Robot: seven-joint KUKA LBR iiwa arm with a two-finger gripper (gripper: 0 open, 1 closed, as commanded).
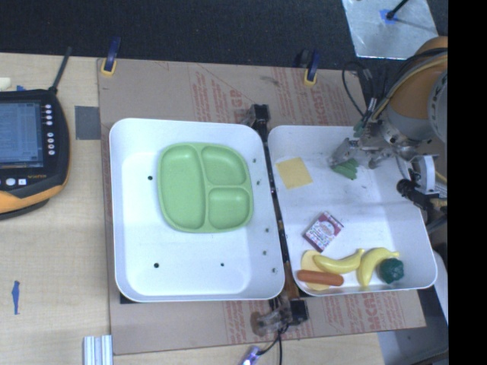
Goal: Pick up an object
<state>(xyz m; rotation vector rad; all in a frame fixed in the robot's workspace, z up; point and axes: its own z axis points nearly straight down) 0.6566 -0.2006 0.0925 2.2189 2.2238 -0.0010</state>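
Observation:
My gripper (354, 158) hangs over the far part of the right bin (411, 219). A small green object (346, 171) lies right at its tip, touching or just under it. Also in the right bin are a flat yellow square (294, 172), a red and white packet (323, 230), two yellow bananas (340, 262), a red sausage (320, 277) and a dark green piece (392, 271). The left bin (137, 265) holds a light green divided plate (205, 186).
The arm's grey and orange body (418, 90) comes in over the right bin's far right corner, with cables beside it. A handheld control pendant (27, 147) lies on the bench left of the bins. Clamps hold the brown board at its far edge.

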